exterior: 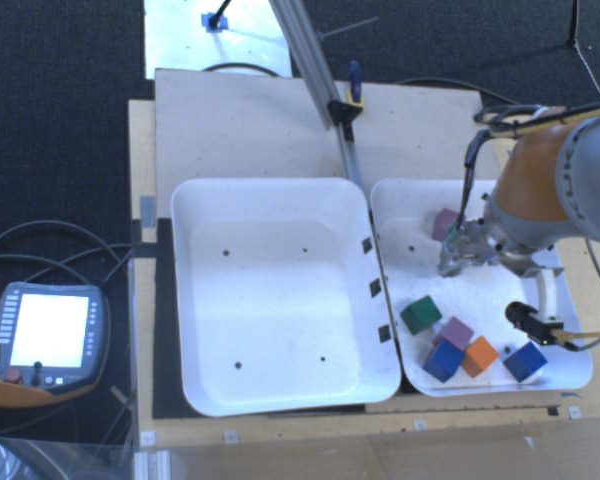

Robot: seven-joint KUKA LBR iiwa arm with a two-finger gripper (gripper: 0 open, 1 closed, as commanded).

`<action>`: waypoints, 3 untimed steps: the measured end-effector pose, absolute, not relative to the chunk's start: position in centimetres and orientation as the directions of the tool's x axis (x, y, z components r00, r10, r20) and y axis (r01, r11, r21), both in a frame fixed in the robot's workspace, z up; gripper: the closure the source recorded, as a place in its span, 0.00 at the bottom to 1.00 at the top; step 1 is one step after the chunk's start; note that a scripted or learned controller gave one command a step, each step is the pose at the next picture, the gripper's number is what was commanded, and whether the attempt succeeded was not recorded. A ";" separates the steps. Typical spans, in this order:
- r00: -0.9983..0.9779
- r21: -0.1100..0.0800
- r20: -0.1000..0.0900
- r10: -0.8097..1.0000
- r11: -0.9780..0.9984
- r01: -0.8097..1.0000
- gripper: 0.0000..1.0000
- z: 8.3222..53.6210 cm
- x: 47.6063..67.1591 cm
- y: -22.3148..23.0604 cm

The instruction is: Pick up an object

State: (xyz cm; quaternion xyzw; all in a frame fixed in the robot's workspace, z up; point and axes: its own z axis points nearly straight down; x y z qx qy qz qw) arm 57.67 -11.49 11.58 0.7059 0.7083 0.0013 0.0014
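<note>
Fingers (452,265) of the gripper hang low over the right bin (395,203), but whether they are spread or closed cannot be told. A mauve cube (445,224) sits just beyond them, partly hidden by the arm. Nearer the right bin's front wall lie a green cube (420,315), purple cube (456,332), orange cube (479,356) and two blue cubes (443,360) (524,361).

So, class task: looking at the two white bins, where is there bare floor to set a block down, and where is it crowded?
The left bin has bare floor from wall to wall. In the right bin, bare floor lies along the far wall, left of the claw. Its near end is crowded: green block, purple block, two blue blocks and orange block.
</note>
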 end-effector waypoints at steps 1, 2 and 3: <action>-0.003 0.006 -0.001 1.000 0.003 1.000 1.00 16.1 57.9 -12.1; -0.006 0.009 -0.002 1.000 0.006 1.000 1.00 21.8 59.0 -11.6; -0.005 0.008 -0.002 1.000 0.005 1.000 1.00 27.3 59.2 -11.6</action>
